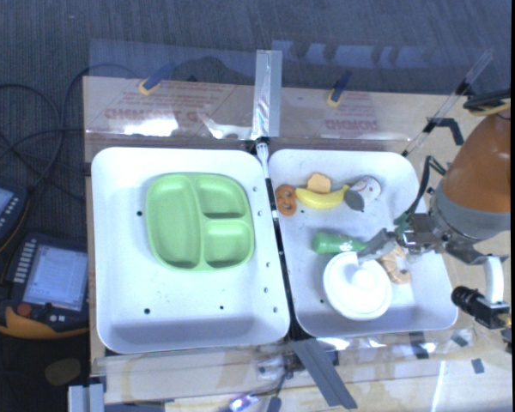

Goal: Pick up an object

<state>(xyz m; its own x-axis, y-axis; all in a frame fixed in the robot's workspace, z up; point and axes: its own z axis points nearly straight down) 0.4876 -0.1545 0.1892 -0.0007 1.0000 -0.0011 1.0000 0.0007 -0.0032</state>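
My gripper (383,245) reaches in from the right over the right bin (425,316), low above its middle. Just left of it lies a green bottle (335,244) on its side. A white bowl (357,286) stands right below the gripper, and a small tan object (399,269) lies beside the bowl's right rim, partly under the wrist. At the back of the bin lie a yellow banana (322,198), an orange piece (318,182), a small brown ring (285,197) and a grey and white object (361,192). I see nothing held in the gripper.
The left bin (120,307) holds a green divided plate (200,220). The arm's orange and grey body (481,178) hangs over the right bin's right edge. A clear panel (197,93) stands behind both bins. Tablets and cables lie on the floor at the left.
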